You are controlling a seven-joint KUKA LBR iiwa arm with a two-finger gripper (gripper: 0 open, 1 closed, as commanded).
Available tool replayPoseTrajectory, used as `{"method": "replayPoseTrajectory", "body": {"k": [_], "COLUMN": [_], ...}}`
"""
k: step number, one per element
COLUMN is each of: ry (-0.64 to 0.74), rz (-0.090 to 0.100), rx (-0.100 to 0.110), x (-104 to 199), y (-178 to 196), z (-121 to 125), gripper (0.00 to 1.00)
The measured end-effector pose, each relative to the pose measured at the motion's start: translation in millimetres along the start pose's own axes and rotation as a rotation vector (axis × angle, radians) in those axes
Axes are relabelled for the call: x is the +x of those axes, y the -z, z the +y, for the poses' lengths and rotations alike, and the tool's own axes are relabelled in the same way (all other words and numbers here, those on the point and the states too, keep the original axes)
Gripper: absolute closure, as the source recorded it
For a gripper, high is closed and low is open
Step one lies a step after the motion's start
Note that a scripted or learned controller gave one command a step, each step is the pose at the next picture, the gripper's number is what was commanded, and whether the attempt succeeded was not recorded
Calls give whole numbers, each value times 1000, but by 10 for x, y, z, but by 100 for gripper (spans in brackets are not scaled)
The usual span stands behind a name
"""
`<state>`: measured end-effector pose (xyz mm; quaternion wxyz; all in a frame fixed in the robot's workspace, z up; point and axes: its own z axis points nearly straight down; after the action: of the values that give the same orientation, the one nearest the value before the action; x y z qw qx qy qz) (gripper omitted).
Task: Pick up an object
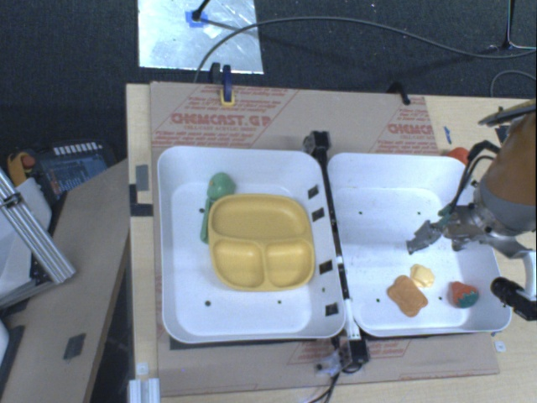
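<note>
Right bin, near edge: you see three small things on the floor of the right bin (pixel 377 217): a tan toast-like piece (pixel 407 295), a pale yellow piece (pixel 422 275) touching its far corner, and a red piece with a green end (pixel 462 294) apart to the right
Long axis: the tan piece lies slanted, its length running from near right to far left
Gripper: the gripper (pixel 419 242) hangs just beyond the yellow piece, nothing is between its fingers; open or closed, you cannot tell
In the way: nothing lies between the gripper and the three pieces
Left bin: a yellow divided tray (pixel 256 242) fills the middle of the left bin (pixel 180 225), and a green utensil (pixel 214 196) sticks out from under its far left corner
Writing: on the brown board (pixel 336 112) behind the bins you can read "CHEMCAST" in red, once per side
Far: a shiny metal sheet (pixel 201 23) lies on the dark floor
</note>
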<state>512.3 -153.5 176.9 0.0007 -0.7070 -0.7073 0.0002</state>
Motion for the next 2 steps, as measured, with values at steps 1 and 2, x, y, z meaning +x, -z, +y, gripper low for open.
{"method": "replayPoseTrajectory", "body": {"k": [1, 2], "ry": [-1, -1], "rz": [0, -2], "rx": [2, -3], "x": [-70, -71], "y": [-580, -443], "z": [-57, -41], "gripper": [0, 100]}}
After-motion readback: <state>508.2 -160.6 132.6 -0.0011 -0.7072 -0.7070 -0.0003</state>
